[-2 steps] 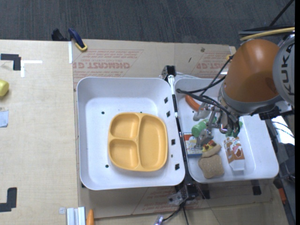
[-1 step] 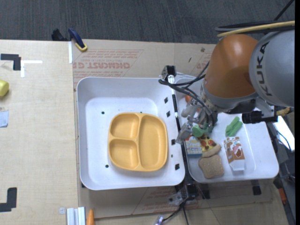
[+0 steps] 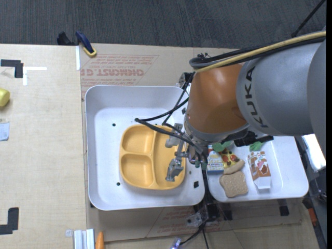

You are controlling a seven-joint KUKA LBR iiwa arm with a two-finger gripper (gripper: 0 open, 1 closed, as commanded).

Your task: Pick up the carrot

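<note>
The arm [image 3: 228,102] is stretched over the seam between the two bins. The gripper [image 3: 176,169] is hung above the right edge of a yellow divided plate [image 3: 136,160] in the left bin [image 3: 96,139]. Whether it is spread or closed cannot be told. Toast [image 3: 233,184], a carton [image 3: 259,171] and a green-and-orange piece [image 3: 224,148], half hidden beneath the arm, are seen in the right bin [image 3: 290,185]. Whether that piece is the carrot cannot be told.

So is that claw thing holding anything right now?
Gripper: over the yellow tray in the left bin; open, shut or holding anything cannot be told.
</note>
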